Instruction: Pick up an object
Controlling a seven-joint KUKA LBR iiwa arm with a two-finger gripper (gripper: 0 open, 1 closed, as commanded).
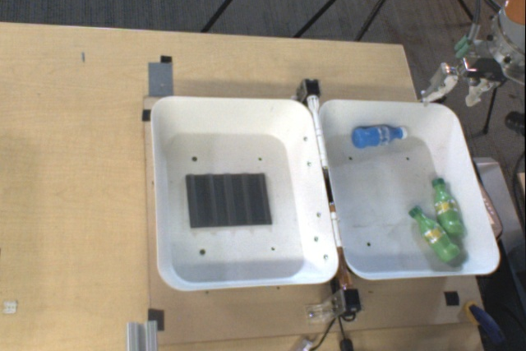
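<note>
While the claw (pixel 460 85) hangs wide and empty at the far right, a blue bottle (pixel 378 136) lies in the right bin (pixel 460 136).

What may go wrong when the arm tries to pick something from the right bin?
1. The two green bottles lie touching, close to the right wall of the right bin; the gripper may hit the wall or nudge both at once.
2. The blue bottle lies on its side and may roll away when touched.
3. The gripper is now outside the bin past its far right corner, so it must clear the rim when coming in.
</note>
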